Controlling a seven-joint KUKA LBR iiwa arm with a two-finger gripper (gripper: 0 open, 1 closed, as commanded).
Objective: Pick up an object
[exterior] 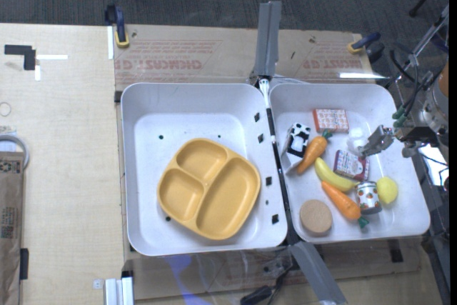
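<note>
Looking at the right bin (pixel 410 221), I see several small things lying close together: a banana (pixel 334 174), two carrots (pixel 312 153) (pixel 340 201), a small can (pixel 367 196), a yellow lemon (pixel 387 189), a round brown cookie (pixel 315 217), a red patterned box (pixel 330 119), a black and white toy (pixel 298 139) and a small pink packet (pixel 349 165). None is chosen for me, so any of them can be the object to pick up. The gripper (pixel 374 143) hangs over the right part of this bin, near the pink packet and above the banana. I cannot tell if it is spread or closed, because it is small and blurred from here, and I see nothing held in it.

I judge that the task is at the approach step, before any grasp. The next move calls for going down on one object with free space around it; the packet touches the banana, so a clean grip there may be difficult. The lemon looks easier, though it can roll.

The left bin (pixel 136 153) holds a yellow divided plate (pixel 208 188).
</note>
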